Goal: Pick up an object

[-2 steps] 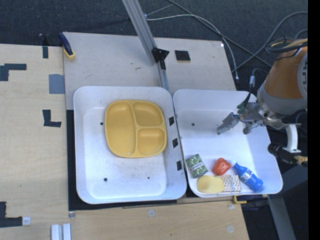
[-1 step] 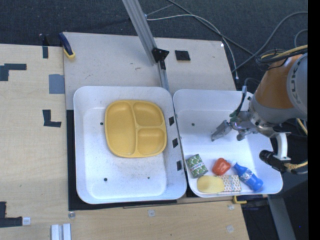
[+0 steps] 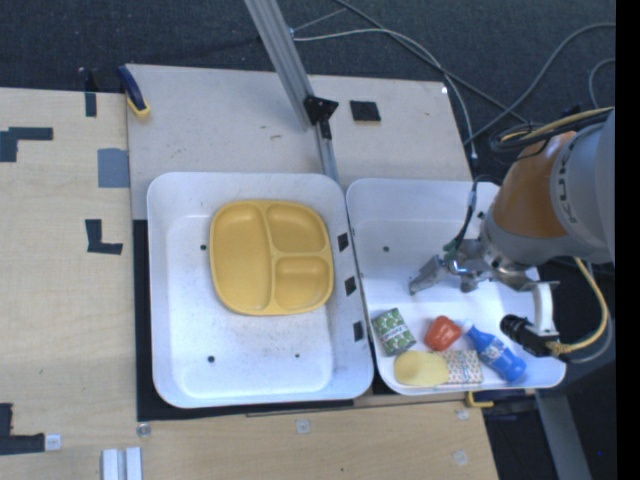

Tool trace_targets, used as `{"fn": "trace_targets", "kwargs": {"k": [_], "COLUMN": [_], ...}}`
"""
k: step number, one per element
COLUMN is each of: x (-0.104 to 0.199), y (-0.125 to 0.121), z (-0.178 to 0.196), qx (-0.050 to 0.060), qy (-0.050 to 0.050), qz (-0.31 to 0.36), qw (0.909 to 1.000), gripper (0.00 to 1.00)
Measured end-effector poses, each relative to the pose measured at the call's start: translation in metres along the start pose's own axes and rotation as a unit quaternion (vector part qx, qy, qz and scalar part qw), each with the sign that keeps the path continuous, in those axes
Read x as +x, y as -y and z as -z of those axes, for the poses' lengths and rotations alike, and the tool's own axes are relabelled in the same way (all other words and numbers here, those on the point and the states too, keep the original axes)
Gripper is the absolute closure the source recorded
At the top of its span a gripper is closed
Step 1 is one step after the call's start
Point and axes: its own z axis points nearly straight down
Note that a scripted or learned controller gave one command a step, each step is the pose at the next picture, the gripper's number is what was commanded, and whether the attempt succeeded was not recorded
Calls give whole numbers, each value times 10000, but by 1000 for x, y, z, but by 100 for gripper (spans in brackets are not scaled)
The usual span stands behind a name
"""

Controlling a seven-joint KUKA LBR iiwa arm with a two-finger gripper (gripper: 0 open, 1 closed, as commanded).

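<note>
- The gripper (image 3: 425, 280) is held low inside the right bin (image 3: 410, 208), above its bare floor, its tip pointing toward the left.
- Whether it is released or clenched cannot be told from this slanted view, and nothing is seen held by it.
- The things that may be picked are crowded into the right bin's near corner, probably because they were dropped or slid there: a green packet (image 3: 392, 331), a red thing (image 3: 443, 333), a yellow lump (image 3: 421, 369), a blue bottle (image 3: 497, 355) and a speckled card (image 3: 465, 367) (partly under the lump).
- The red thing lies nearest the gripper, just below and to its right, and is judged the likeliest target.
- The crowding is judged a risk, since the lump and the card are touching and the others lie just beside them.
- The packet is flat and printed; the red thing is rounded and glossy; the lump is smooth and matte; the bottle is slim, of hard plastic.
- A yellow tray (image 3: 270, 256) with three compartments is set in the left bin (image 3: 170, 298), of moulded plastic with rounded corners.
</note>
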Motion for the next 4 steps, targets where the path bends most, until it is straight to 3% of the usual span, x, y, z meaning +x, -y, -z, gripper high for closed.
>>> {"fn": "trace_targets", "kwargs": {"k": [1,3,4], "x": [0,17,18], "y": [-1,-7,-7], "z": [13,127,159], "qx": [-14,-16,-8], "qy": [3,-6,-8], "qz": [0,7,4], "qw": [10000,10000,10000], "gripper": [100,100,100]}}
